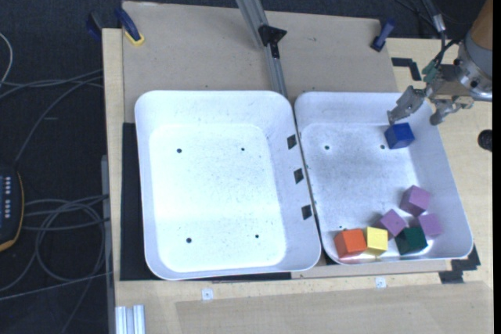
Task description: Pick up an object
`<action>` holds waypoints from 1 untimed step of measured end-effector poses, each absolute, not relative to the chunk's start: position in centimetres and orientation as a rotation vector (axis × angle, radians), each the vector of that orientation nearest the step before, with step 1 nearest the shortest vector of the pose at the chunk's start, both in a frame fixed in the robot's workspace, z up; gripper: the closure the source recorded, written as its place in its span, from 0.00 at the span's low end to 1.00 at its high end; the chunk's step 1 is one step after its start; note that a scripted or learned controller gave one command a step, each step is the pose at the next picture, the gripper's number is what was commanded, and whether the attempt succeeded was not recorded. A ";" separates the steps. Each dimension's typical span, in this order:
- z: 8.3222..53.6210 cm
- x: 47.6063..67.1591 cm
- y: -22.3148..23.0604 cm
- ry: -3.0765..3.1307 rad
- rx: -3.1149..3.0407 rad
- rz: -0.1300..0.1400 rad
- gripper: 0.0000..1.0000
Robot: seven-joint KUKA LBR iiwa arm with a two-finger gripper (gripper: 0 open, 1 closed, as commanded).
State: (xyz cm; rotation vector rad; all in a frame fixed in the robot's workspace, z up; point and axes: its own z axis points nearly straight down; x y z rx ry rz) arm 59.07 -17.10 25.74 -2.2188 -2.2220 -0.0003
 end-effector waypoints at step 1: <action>25.7 59.1 -17.1 -2.222 -2.219 -0.001 0.00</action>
